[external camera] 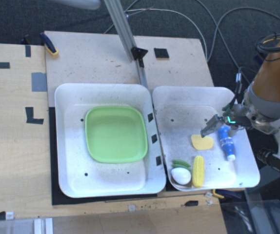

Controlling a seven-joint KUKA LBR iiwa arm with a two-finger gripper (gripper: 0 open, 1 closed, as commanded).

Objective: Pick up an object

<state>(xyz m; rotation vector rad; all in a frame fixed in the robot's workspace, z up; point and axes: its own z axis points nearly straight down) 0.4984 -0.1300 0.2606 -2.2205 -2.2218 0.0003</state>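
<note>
corn cob (198,171) and a white egg-ish thing (181,175) are sitting at the right bin's (179,99) front edge, while the gripper (213,126), fingers looking slightly apart and holding nothing, is hovering over the yellow piece (202,142) beside the blue bottle (226,141).

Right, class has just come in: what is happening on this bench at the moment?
A grey robot arm with an orange band reaches in from the right, its gripper low over the right bin. It sits just above a flat yellow piece and beside a blue bottle. A corn cob and a white egg-like object lie at the near edge. The left bin holds a green plate. Nothing looks lifted yet.
</note>
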